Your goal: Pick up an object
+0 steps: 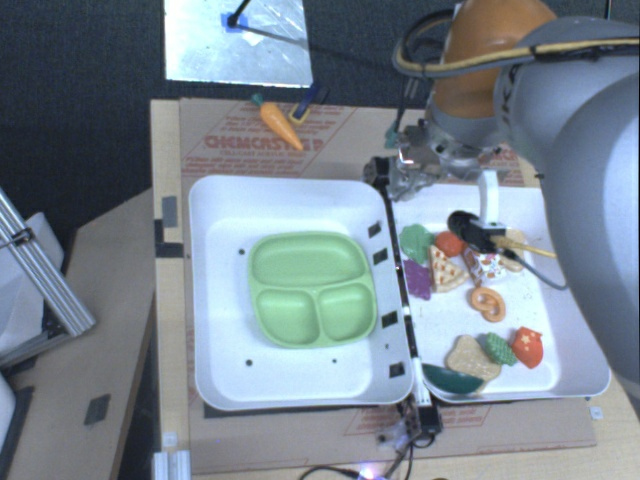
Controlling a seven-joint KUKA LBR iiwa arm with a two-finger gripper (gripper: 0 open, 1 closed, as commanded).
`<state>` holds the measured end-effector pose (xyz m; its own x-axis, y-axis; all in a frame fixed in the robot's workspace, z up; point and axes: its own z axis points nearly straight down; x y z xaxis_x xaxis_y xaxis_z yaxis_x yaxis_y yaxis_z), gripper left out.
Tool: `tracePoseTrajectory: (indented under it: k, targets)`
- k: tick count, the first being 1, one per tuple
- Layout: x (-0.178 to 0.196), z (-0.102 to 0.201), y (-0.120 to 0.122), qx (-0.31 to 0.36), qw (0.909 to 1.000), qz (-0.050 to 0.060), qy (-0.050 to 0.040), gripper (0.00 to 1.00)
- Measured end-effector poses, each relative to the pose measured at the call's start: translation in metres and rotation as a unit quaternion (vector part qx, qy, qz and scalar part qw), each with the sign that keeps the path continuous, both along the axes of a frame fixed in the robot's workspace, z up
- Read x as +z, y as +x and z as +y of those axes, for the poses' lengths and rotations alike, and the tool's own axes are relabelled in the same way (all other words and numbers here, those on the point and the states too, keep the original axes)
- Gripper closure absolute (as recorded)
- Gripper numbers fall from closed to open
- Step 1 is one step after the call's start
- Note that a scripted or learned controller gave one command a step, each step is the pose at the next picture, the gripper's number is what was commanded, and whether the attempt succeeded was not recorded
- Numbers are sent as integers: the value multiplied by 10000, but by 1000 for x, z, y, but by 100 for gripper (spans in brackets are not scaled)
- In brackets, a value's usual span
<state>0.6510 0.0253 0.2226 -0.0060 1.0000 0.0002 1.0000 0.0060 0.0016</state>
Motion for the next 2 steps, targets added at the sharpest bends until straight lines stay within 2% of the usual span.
tracePoseTrajectory:
  k: [1,2]
  targets:
    - [12,-8,11,-6,10000,-13,-4,100]
    - [4,-14,4,-25,10000,-2,-4,100]
